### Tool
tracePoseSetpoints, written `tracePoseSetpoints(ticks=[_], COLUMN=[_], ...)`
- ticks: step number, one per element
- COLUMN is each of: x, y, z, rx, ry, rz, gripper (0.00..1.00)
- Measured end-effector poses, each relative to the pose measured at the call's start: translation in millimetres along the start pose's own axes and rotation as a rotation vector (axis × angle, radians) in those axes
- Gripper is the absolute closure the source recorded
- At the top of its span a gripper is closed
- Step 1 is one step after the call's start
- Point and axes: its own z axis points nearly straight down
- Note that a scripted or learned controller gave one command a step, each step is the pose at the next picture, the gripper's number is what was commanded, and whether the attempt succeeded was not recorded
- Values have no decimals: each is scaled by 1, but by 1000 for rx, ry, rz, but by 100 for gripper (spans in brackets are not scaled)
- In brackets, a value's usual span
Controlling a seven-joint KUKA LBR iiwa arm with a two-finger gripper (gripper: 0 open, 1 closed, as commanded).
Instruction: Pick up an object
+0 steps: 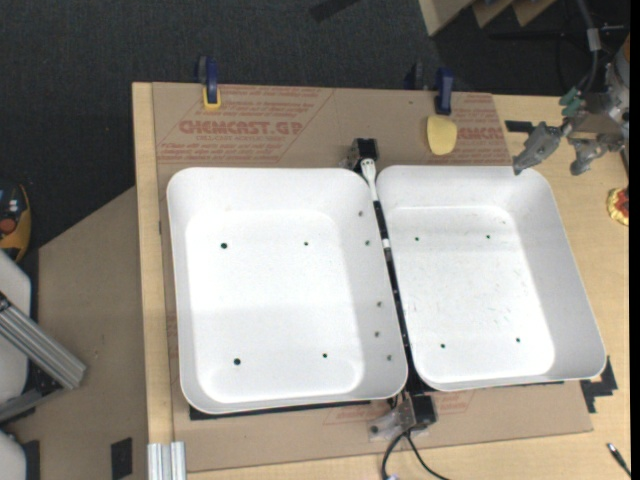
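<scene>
A small pale yellow object (pixel 441 135) lies on the brown board just behind the right bin (pixel 560 230), below a blue clamp. My gripper (pixel 556 156) hangs past the far right corner of that bin, to the right of the yellow object and apart from it. Its two grey fingers (pixel 530 151) stand spread, open, with nothing between them. The left bin (pixel 180 230) sits beside the right one; both show bare white floors with a few small dark dots.
Two blue clamps (pixel 209 73) (pixel 443 89) hold the board's far edge. A black bracket (pixel 365 152) sits between the bins at the back, cables (pixel 405 423) at the front. A red and yellow item (pixel 620 205) lies at the right edge.
</scene>
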Motion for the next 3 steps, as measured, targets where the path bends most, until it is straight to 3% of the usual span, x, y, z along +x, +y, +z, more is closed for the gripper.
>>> tracePoseSetpoints(ticks=[1,2,3], x=[0,23,39], y=[1,22,37], z=[-11,-143,-5], rx=[-4,-19,12], ry=[-2,-5,4], rz=[-1,-4,-1], gripper=[100,100,100])
